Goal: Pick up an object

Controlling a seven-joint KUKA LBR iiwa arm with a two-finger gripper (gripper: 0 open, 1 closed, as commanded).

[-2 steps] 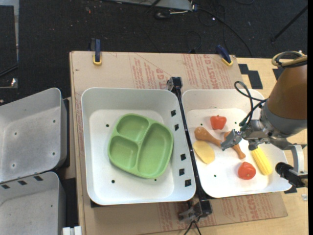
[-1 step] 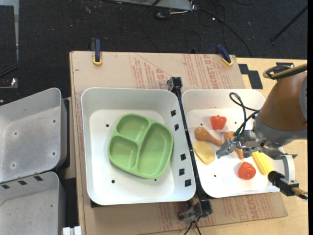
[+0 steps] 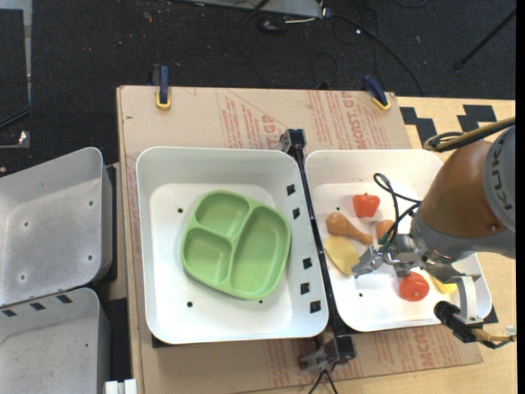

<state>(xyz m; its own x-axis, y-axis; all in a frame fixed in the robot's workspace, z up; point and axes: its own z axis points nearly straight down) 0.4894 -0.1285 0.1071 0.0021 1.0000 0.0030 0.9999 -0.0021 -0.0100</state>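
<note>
The right bin point(image 3: 394, 322) holds several toy foods. A red pepper point(image 3: 366, 205) lies toward the back, with a brown drumstick point(image 3: 348, 227) in front of it. A pale yellow wedge point(image 3: 342, 255) sits near the bin's left wall, and a red tomato point(image 3: 413, 286) lies toward the front. A small orange piece point(image 3: 384, 230) is half hidden by cables. My gripper point(image 3: 373, 262) hangs low over the bin, just right of the yellow wedge and left of the tomato. Nothing shows in its grasp.
A green divided plate point(image 3: 236, 243) lies in the left bin point(image 3: 156, 220). A yellow piece point(image 3: 444, 286) peeks out under the arm's wrist point(image 3: 459, 212). A black divider point(image 3: 310, 236) runs between the bins. White trays point(image 3: 49, 220) stand off the bench at left.
</note>
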